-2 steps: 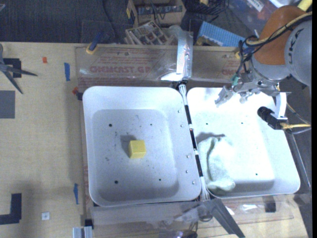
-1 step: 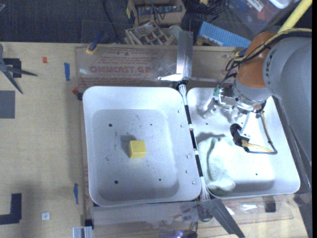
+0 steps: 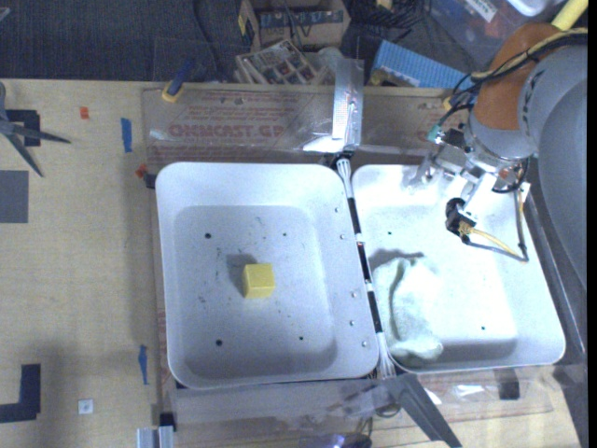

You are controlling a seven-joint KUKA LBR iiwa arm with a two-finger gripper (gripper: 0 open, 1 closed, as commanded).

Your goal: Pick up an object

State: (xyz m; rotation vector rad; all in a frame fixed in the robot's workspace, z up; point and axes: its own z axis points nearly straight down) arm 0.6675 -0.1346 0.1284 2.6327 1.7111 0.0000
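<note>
A small yellow cube lies on the floor of the left bin, near its middle. A pale, limp cloth-like object lies in the right bin, toward its near left corner. My gripper hangs over the far part of the right bin, well above and behind the cloth and far to the right of the cube. Nothing shows in its grasp. The grey arm with its orange band comes in from the upper right.
A black part with a yellow cable dangles below the wrist over the right bin. A metal divider separates the two bins. Clutter and a plastic-wrapped board lie behind them. The wooden bench extends to the left.
</note>
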